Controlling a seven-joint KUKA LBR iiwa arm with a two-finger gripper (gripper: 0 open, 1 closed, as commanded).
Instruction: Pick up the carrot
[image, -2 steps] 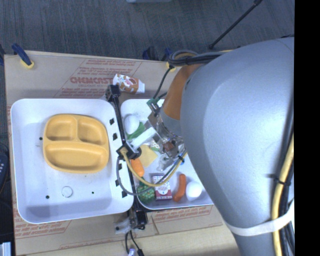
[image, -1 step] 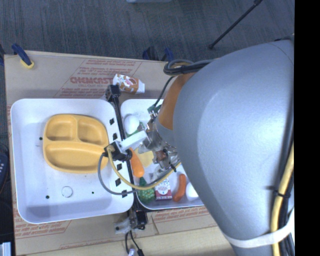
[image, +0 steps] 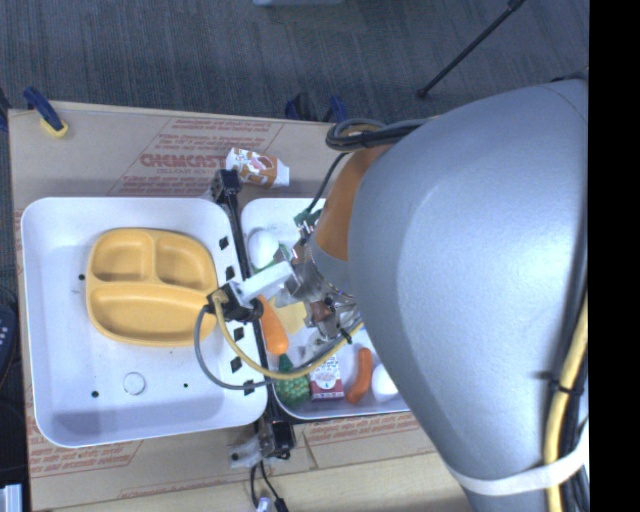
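The carrot (image: 272, 329) is orange and lies at a slant by the left wall of the right bin (image: 283, 206), its green top (image: 291, 366) pointing to the front. My gripper (image: 322, 312) hangs just right of the carrot, low over the bin, under the orange band of the wrist (image: 345, 215). Nothing shows the carrot lifted off the bin floor. The big grey arm (image: 480, 290) hides most of the right bin.
A yellow divided plate (image: 150, 285) sits in the left bin (image: 40, 300). In the right bin lie a white egg-like object (image: 262, 246), a small carton (image: 327, 379) and an orange-red sausage (image: 361, 374). A cable loop (image: 215, 362) crosses the bins' shared wall. A small package (image: 256, 168) lies behind the bins.
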